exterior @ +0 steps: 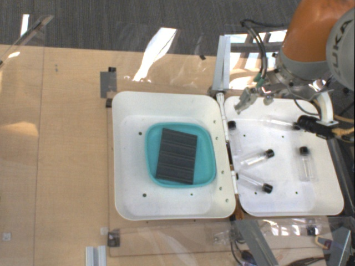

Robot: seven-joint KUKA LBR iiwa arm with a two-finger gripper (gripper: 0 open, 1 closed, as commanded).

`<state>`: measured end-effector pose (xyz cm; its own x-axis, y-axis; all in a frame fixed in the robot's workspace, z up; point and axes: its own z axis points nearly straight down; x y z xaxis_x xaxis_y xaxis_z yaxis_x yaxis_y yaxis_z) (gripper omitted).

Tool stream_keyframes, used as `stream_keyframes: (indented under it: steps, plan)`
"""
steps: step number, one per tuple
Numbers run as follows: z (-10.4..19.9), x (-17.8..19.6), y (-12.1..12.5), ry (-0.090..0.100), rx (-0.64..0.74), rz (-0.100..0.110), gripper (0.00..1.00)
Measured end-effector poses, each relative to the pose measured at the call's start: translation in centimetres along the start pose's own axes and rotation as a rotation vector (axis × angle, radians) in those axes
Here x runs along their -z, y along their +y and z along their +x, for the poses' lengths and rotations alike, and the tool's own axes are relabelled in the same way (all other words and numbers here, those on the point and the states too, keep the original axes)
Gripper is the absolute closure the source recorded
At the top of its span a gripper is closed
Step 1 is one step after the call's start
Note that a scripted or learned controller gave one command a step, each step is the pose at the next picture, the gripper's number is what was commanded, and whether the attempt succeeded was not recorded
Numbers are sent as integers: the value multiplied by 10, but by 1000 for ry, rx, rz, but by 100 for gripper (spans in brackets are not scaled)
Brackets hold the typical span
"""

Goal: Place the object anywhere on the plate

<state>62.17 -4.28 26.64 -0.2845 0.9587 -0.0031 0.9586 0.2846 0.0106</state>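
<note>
A dark grey ribbed block (177, 155) lies flat on the teal plate (208, 165), which sits in the middle of the left white bin (127, 198). My gripper (255, 99) hangs over the far edge of the right bin (333, 204), well to the right of the plate and apart from the block. Its fingers are spread and nothing is between them.
Several clear tubes with black caps lie scattered in the right bin, among them one (256, 158) near the bins' shared wall and one (304, 168) toward the right. A metal bracket (222, 62) stands behind the bins. The arm's orange band (310, 21) looms over the back right.
</note>
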Motion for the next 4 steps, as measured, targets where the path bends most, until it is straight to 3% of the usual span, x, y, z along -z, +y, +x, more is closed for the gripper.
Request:
stream_keyframes:
  steps: [1, 2, 3, 4]
  plan:
    - [67, 111, 3, 0, 24, -3, 0]
    - [82, 172, -33, -1, -117, -5, 0]
    - [55, 171, -82, -1, -293, -1, 0]
    - [26, 172, -94, -2, -566, -2, 0]
